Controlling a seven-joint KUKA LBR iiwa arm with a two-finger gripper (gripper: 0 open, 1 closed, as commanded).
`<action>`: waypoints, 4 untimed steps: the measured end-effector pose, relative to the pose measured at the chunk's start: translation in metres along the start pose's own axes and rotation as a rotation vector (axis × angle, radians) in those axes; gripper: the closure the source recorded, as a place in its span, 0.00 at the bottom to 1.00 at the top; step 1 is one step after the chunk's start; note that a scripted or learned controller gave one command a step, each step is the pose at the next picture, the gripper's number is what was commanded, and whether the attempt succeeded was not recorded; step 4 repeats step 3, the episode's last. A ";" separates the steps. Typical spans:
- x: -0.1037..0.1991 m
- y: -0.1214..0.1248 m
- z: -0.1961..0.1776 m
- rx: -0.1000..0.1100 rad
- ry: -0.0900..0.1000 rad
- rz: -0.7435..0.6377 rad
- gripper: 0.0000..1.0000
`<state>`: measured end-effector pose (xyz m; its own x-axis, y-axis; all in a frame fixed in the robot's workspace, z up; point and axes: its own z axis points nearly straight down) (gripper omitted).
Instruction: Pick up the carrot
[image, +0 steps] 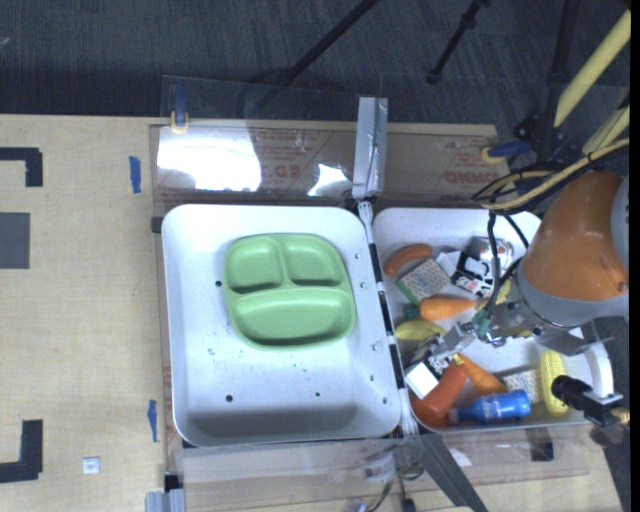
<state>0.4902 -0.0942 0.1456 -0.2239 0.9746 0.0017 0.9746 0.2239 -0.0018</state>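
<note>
The right bin (437, 215) is taken as the reference. An orange, tapered piece taken to be the carrot (447, 308) is seen lying near this bin's middle, among crowded clutter, with its length set roughly across the bin. The gripper (478, 325) is lowered into the same bin, just to the right of the carrot and very close to it; contact cannot be confirmed. Whether the jaws are spread or pressed together cannot be told, since they are lost against the clutter, and nothing is seen pinched. A blue bottle (495, 407) is laid along the bin's near wall, and a corn cob (552, 378) is found in its near right corner. A green divided plate (290, 288) is set in the left bin (200, 400), which adjoins the right bin's left wall.
</note>
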 end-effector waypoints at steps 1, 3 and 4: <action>-0.059 -0.023 0.059 -0.006 -0.006 0.046 0.00; -0.034 0.008 -0.092 -0.002 -0.002 0.163 1.00; -0.034 0.008 -0.092 -0.002 -0.002 0.163 1.00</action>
